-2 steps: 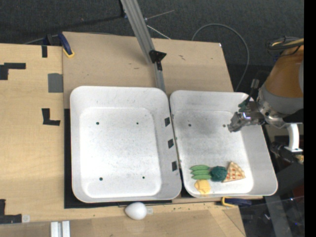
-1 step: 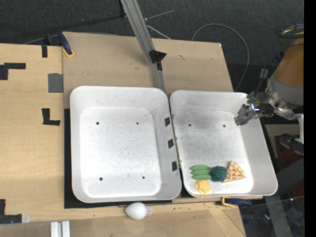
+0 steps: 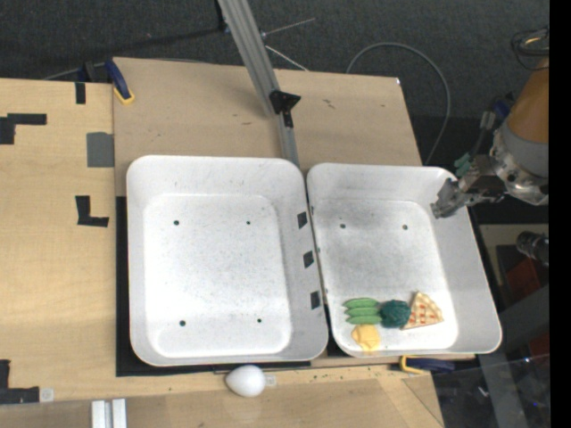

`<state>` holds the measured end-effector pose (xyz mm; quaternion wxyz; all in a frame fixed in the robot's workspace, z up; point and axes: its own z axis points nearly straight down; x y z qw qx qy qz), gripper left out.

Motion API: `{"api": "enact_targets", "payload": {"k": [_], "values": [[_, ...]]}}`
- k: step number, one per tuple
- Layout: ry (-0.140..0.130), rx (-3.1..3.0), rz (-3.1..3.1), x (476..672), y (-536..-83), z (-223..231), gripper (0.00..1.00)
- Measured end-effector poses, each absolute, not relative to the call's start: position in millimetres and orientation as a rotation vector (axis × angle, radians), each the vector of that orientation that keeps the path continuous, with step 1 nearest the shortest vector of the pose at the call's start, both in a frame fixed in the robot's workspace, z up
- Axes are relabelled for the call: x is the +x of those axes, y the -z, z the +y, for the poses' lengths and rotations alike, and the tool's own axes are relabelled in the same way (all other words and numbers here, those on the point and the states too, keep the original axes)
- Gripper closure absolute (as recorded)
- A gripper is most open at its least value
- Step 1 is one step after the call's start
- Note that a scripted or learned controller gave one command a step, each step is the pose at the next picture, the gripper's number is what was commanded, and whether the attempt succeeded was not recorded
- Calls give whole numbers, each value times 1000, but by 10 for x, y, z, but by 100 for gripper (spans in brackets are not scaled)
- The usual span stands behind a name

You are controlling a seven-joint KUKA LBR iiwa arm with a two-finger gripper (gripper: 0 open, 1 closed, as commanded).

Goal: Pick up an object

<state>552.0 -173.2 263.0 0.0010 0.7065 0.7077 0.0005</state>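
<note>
The gripper sits over the top right rim of the right bin, nothing visibly in it. Well below and a bit left of it, toy food is bunched together: green pods, dark green lump, pizza slice, yellow piece. A white egg lies on the surface, far off lower left.

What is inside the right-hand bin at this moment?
Inside the right bin, near its front edge, lie a green pod-like toy, a dark green broccoli-like piece, a pizza slice and a yellow piece. The end effector covers a bit of the bin's far right rim.
</note>
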Motion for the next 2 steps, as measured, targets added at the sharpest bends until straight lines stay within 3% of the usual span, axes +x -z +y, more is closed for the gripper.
{"api": "enact_targets", "payload": {"k": [1, 2], "values": [[2, 2217, 2230, 5418, -2516, -1182, 100], [1, 2216, 2231, 5490, -2425, -603, 100]]}}
